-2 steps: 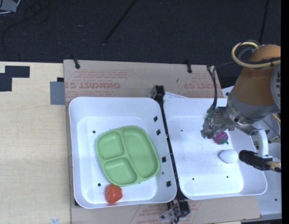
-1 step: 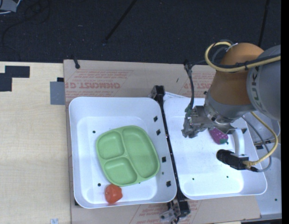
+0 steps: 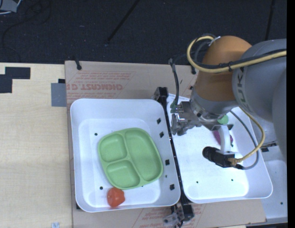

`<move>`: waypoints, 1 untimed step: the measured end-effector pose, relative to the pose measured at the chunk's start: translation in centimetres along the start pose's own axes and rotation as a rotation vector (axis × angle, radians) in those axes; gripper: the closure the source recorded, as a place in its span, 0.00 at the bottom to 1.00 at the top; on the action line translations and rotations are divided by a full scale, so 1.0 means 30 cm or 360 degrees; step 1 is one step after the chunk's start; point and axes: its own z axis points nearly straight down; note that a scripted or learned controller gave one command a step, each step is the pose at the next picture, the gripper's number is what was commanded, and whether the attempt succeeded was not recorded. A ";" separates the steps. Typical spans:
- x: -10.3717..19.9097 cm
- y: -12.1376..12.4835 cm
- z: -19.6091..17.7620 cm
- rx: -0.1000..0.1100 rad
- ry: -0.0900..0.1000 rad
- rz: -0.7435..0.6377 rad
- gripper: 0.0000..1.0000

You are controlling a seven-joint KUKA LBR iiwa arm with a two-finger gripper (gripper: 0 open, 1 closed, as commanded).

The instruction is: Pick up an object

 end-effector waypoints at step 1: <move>0.193 0.034 0.030 0.0002 0.0000 0.0000 1.00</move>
